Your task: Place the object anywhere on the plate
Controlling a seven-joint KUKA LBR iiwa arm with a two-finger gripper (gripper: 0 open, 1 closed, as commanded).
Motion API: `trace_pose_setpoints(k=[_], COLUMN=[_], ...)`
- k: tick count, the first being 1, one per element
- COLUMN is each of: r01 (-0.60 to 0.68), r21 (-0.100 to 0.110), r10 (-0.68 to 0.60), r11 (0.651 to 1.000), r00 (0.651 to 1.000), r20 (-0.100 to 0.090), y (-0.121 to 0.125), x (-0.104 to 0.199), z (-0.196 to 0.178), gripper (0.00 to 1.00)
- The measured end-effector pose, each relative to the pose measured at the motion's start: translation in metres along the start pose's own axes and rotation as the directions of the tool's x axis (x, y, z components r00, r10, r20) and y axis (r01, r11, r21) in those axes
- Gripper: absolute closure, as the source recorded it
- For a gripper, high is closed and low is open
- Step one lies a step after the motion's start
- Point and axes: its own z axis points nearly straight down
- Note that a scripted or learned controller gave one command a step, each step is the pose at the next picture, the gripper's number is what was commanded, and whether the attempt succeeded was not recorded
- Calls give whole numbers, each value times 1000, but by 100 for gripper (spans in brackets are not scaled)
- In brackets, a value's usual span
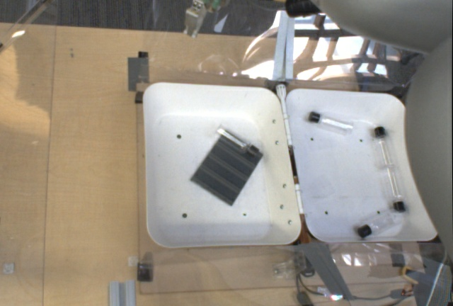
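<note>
A dark grey ribbed plate (226, 168) lies tilted in the middle of the left bin (166, 219). A small silvery bar (238, 141) rests along the plate's upper right edge, touching it. My gripper (199, 8) hangs high up at the top of the view, beyond the far edge of the left bin and well away from the plate. Nothing shows in its grasp. The grey arm fills the upper right corner.
The right bin (340, 177) holds clear tubes with black end caps (313, 117) along its far and right sides. A metal divider post (282, 57) stands between the bins at the back. Black clamps (139, 71) sit at the left bin's corners.
</note>
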Motion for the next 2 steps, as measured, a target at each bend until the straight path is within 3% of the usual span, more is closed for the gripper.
trace_pose_setpoints(k=[1, 2], r01=[0, 3], r21=[1, -7], r10=[0, -3], r11=[1000, 1000], r00=[1000, 1000], r20=[-1, 7], y=[0, 2], x=[0, -1], z=[0, -12], gripper=[0, 100])
